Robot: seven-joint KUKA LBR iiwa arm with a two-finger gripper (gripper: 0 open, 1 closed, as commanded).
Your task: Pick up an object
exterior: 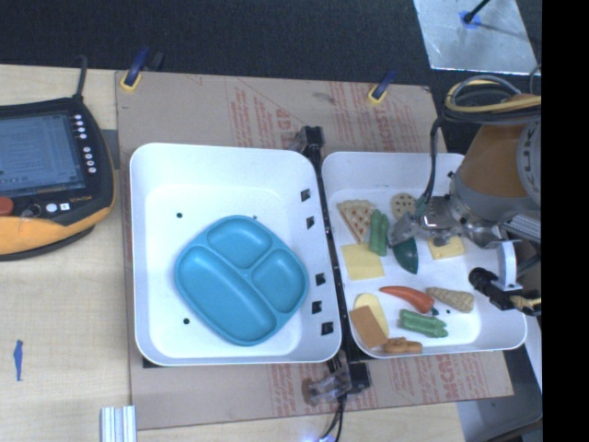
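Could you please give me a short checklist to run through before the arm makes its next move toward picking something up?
1. Hand over the right bin: ok.
2. Object below it: dark green piece lies just beneath: ok.
3. Something between the fingers: cannot tell.
4. Room around the target: yellow square and green pod lie close: not ok.
5. Blue tray in the left bin, out of the way: ok.

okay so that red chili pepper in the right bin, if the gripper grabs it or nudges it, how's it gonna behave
The red chili pepper looks like glossy moulded plastic, so it is probably stiff, light and a bit slippery between fingers. Its long, curved, tapering shape suggests it would pivot or slide rather than roll straight if pushed. It lies close to the green beans and the yellow cheese slice, so a nudge may shift them too.
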